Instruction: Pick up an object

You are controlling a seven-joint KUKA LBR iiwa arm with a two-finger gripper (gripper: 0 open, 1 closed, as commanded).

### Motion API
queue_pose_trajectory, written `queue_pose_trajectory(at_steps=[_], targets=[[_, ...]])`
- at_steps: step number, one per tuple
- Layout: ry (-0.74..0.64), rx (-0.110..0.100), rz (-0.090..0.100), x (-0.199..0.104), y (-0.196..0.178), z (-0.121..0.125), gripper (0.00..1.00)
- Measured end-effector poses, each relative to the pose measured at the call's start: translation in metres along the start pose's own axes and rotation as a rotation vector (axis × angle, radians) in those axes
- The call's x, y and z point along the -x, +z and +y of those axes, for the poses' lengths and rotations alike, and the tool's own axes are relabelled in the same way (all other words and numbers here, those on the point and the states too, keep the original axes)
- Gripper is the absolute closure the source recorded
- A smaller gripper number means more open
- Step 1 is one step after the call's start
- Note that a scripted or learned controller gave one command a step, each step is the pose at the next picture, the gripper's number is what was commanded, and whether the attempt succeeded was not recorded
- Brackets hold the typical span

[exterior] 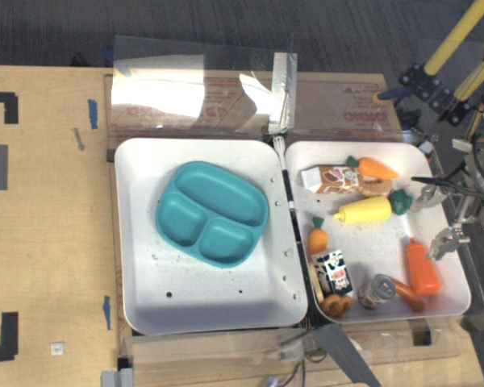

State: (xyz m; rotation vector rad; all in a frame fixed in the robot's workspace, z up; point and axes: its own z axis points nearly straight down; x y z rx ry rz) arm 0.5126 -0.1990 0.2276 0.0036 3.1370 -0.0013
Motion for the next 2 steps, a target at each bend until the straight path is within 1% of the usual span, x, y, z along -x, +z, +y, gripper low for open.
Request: queue_pose_trajectory(at_steps=[1,2], targets=[[-0.085,-0.003,-0.003,0.058,0.101,-0.014,0.00],[0.273,-0.001,-0.004,0.097,0.139,-0.023,0.00]])
